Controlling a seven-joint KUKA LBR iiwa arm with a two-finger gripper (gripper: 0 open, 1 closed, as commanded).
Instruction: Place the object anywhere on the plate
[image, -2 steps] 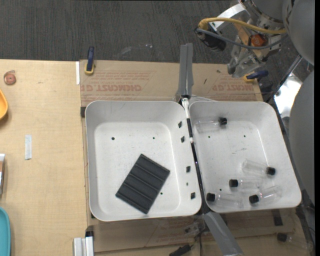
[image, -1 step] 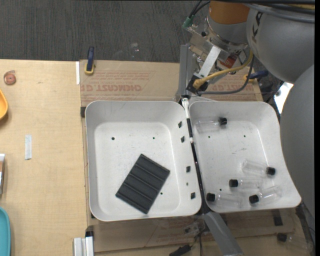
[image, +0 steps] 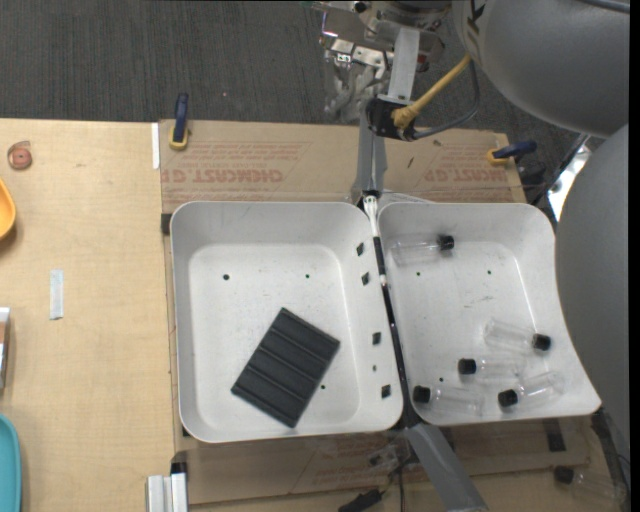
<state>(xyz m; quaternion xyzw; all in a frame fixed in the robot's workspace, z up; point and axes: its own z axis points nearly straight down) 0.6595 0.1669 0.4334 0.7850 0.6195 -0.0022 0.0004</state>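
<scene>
Camera view: grey arm (image: 590, 200) raised over right bin (image: 540, 235), blurred tool (image: 350, 65) high.

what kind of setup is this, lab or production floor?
Most likely a robotics lab test bench: two white bins clamped over taped-down cardboard, a black ridged plate in one, clear capped vials in the other.

The two white bins (image: 200, 240) look like smooth, slightly shiny plastic, and the dark plate (image: 287, 366) in the left one, toward 6 o'clock, looks matt with ridges across it. The little vials (image: 510, 338) in the right bin look clear and glossy, with black caps. Brown cardboard (image: 270, 165) at 12 o'clock looks like dull paper, and the bench (image: 90, 230) at 9 o'clock looks like pale, smooth wood.
</scene>
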